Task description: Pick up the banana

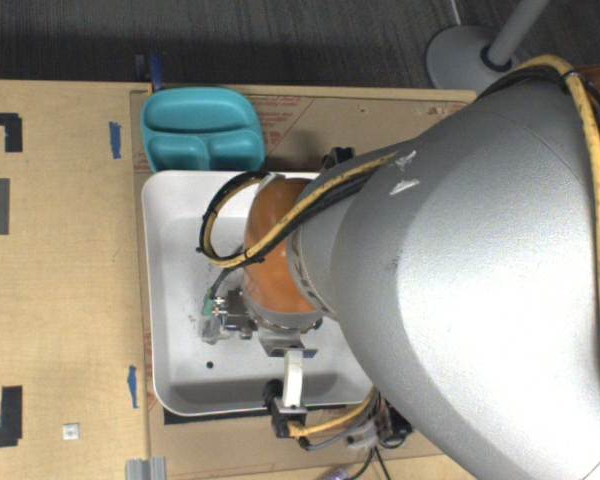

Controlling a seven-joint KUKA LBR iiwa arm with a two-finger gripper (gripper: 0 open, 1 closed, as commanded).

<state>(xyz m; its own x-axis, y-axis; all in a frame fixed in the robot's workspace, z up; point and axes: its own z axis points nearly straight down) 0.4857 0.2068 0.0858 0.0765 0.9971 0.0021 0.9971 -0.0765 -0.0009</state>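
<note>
My grey arm reaches in from the right and covers most of the left white bin (172,268). The orange band (270,253) above the wrist sits over the middle of the bin. Below it the gripper (226,320) points straight down into the bin, close above the floor at its left-centre. The wrist and its cables hide whatever lies beneath the gripper. The bare strip of bin floor along the left side holds nothing but a small dark speck (209,365).
A teal moulded tray (202,130) stands just behind the bin's far edge. Cardboard bench surface (60,268) stretches to the left, marked with black and blue tape. A yellow-and-black cable (220,230) loops off the wrist over the bin.
</note>
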